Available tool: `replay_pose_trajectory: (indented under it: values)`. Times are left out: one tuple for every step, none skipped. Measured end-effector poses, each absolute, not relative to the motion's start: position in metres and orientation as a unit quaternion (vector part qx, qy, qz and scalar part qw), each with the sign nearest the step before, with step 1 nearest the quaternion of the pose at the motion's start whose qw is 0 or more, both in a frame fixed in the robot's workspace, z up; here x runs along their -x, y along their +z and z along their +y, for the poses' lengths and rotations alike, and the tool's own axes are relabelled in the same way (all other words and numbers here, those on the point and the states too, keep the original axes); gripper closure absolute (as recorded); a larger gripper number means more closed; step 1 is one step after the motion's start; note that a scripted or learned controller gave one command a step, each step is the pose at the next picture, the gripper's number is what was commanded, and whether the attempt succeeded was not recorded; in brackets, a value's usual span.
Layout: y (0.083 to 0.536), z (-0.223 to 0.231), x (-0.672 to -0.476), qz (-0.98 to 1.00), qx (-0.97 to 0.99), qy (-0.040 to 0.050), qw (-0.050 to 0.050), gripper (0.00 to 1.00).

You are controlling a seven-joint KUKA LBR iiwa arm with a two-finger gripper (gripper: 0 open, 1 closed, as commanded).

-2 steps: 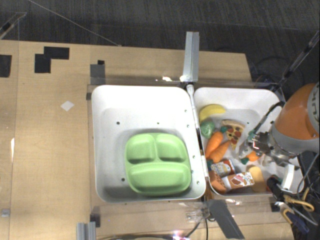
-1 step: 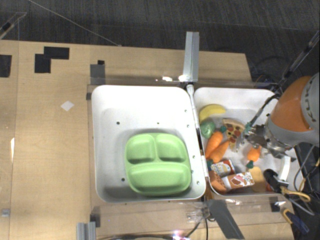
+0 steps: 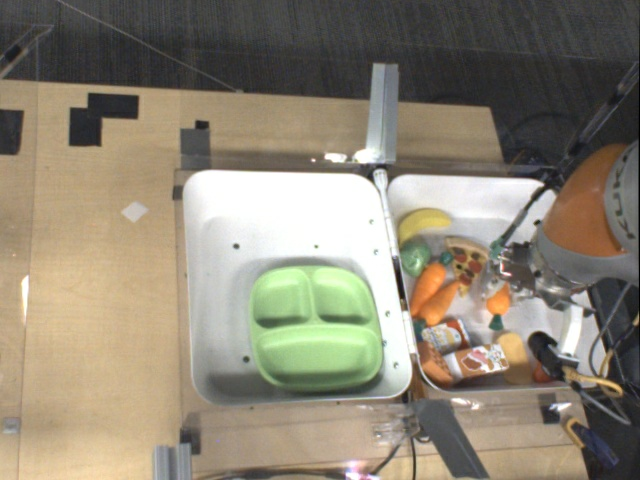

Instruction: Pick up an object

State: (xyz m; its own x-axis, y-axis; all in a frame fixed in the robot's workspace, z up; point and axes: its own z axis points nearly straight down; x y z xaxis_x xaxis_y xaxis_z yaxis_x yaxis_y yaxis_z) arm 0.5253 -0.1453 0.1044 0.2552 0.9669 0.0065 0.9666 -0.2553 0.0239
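Claw (image 3: 512, 266) poised low in the right bin (image 3: 470, 190), at about 3 o'clock in the view; whether it is spread or pressed together cannot be told. Left to right: green divided tray (image 3: 316, 324) in the left bin (image 3: 230, 228); then, in the right bin, yellow banana (image 3: 424, 222) at 11 o'clock from the claw, and two orange carrots (image 3: 432, 290) at 8 o'clock from it, their long axes running 1 to 7 o'clock. Nearest candidate, judged: small orange piece (image 3: 498, 302) just at 6 o'clock of the claw, rounded and bright, its form too small to name.
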Motion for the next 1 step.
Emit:
replay_pose_trajectory:
  values:
    - [0.2124, -0.0586, -0.5408, 0.559, -0.829, 0.0016, 0.001, 1.00]
